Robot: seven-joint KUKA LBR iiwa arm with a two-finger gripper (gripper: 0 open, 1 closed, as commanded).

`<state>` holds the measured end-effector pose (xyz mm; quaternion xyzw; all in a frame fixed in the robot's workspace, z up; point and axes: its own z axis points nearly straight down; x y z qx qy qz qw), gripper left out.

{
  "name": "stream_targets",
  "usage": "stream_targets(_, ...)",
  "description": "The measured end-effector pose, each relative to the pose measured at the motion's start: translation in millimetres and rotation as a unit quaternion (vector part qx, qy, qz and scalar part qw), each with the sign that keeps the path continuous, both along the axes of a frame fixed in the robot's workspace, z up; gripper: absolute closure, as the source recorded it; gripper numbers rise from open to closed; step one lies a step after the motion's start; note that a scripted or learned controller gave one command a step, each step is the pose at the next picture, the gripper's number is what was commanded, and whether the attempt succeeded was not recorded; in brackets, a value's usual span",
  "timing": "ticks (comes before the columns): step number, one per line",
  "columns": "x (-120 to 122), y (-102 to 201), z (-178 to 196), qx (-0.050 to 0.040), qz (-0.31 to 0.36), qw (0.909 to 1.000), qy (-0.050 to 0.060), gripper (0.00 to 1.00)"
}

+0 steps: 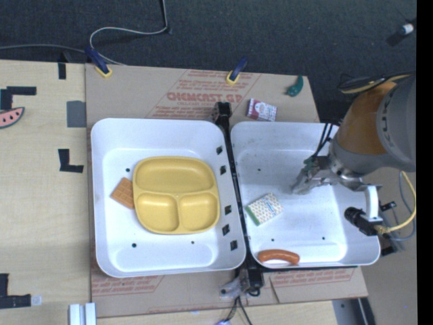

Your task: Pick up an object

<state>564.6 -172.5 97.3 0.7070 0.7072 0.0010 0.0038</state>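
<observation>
1. The gripper (302,183) hangs over the right bin (270,135), its tip above bare white floor near the bin's middle; whether it is spread or pressed together cannot be told from this slant, and nothing shows in it.
2. A small green-and-white box (264,208) lies tilted on the right bin's floor, just below and left of the gripper, apart from it.
3. An orange sausage-shaped piece (278,256) rests against the right bin's near rim, well below the gripper.
4. Left of the right bin, touching it along a black-clipped seam, sits the left bin (108,141), bearing a yellow divided plate (177,193).
5. A brown cracker (123,193) pokes out from under the plate's left edge.
6. Behind the right bin, on the cardboard (135,93), lies a small red-and-white packet (261,110).
</observation>
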Motion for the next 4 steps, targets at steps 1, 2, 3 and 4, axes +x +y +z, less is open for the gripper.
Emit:
stream_targets(1,0,0,0,0.0,0.0,1.0,0.0,0.0)
stream_targets(2,-6,35,-11,0.0005,0.0,1.0,0.001,0.0)
stream_targets(3,-5,34,-1,-0.0002,0.0,1.0,0.0,1.0)
stream_targets(4,-5,34,-1,-0.0001,0.0,1.0,0.0,0.0)
